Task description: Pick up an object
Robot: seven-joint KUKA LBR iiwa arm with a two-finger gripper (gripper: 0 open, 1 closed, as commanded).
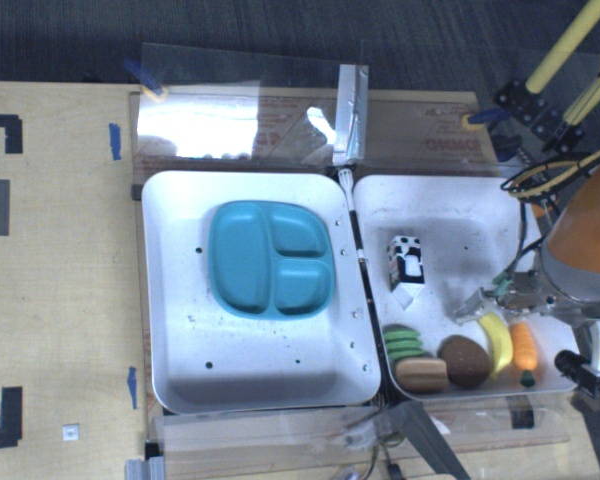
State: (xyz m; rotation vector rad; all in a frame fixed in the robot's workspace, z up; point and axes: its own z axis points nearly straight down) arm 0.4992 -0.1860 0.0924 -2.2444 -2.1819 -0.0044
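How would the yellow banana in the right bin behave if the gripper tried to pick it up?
The banana is curved and looks smooth, so it may slip or turn between the fingers. It lies tight between the brown ball and the carrot, so a push would probably move these too. It looks like a toy, so probably light.

A teal sectioned plastic plate (272, 258) lies in the white left bin (170, 358). Right of the plate: a black-and-white patched small block (407, 259), green ridged piece (402, 343), tan loaf-like piece (421, 373), brown oval, possibly a potato (465, 360), yellow banana (497, 340), orange carrot (523, 346).
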